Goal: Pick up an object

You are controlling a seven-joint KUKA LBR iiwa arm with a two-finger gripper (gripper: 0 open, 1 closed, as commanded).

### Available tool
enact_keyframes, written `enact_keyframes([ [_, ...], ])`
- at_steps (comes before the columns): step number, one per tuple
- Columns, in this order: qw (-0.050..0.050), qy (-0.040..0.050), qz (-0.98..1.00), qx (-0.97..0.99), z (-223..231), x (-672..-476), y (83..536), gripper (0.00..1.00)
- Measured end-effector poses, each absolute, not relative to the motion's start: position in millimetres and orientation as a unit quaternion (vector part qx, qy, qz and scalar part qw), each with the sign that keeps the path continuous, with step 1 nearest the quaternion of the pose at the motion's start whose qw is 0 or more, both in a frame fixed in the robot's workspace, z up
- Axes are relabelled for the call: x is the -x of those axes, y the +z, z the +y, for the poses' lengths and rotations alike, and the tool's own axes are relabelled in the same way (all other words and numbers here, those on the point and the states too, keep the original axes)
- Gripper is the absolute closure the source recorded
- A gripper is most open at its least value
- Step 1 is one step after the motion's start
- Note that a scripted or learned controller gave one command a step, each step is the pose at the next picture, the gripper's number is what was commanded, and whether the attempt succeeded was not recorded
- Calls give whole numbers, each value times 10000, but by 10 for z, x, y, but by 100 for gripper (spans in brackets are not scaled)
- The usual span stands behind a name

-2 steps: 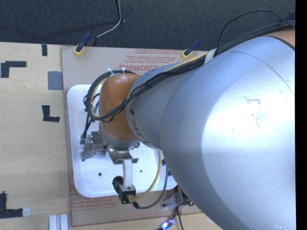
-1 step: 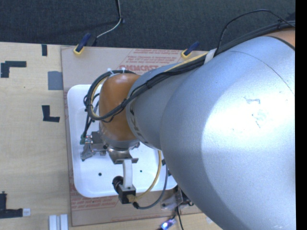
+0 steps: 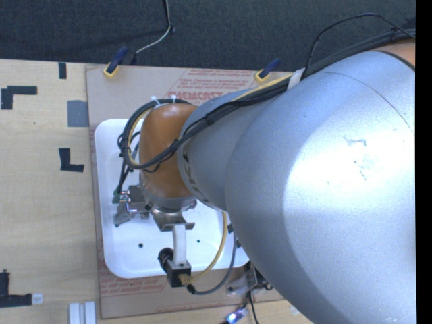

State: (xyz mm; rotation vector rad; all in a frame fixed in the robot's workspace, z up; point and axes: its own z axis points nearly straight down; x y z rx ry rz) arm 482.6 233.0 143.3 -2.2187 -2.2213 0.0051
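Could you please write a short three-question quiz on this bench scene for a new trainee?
1. True or false: the orange band above the wrist hangs over the white bin.
2. Which colour are the two clamps at the far edge of the brown board? A) red and green B) blue and yellow C) all black
3. Fill in: the big grey arm covers the ____ side of the picture.

Key:
1. True.
2. B; the second one lies further right along the same edge.
3. Right.
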Motion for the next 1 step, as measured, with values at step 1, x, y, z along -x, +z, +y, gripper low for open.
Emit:
enact_keyframes([
  [1, 10, 16, -7075, 7067, 2330, -4826, 1433, 0],
])
